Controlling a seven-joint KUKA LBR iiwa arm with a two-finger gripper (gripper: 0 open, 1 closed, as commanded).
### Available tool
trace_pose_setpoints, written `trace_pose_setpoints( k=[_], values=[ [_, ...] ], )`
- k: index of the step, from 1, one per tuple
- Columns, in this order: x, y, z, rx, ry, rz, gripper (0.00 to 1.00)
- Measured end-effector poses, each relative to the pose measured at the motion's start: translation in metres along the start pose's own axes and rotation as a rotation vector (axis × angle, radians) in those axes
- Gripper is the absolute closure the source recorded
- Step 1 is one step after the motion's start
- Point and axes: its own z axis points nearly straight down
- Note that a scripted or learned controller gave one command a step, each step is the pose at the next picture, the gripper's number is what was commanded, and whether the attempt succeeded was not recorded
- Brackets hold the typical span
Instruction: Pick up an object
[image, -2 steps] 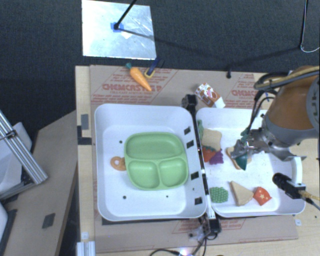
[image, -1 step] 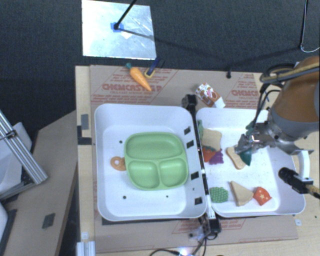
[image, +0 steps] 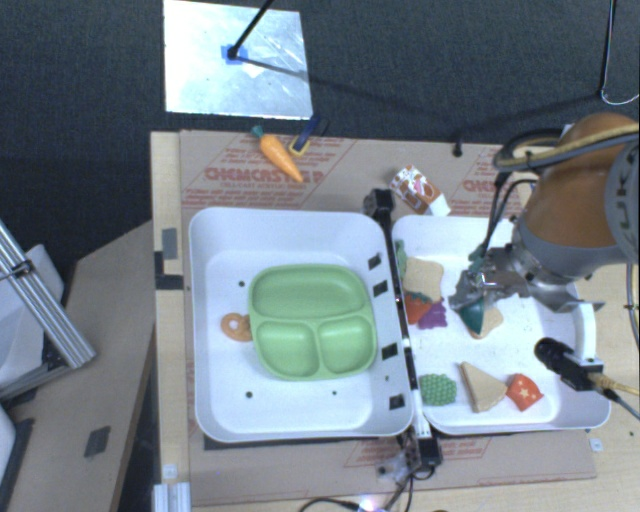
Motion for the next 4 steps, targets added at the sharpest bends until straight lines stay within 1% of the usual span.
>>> trace_pose_setpoints(
  k=[1,2,3,4],
  values=[
    [-0.005,0.004,0.012,0.0,-0.001,0.005,1.0],
    [-0.005,0.016,-0.002,-0.001,-0.001,0.001,1.0],
    [-0.004,0.015,0.005,0.0,-0.001,0.002,1.0],
    [-0.011,0.007,-0.008,-0.001,-0.001,0.004,1.0]
  ],
)
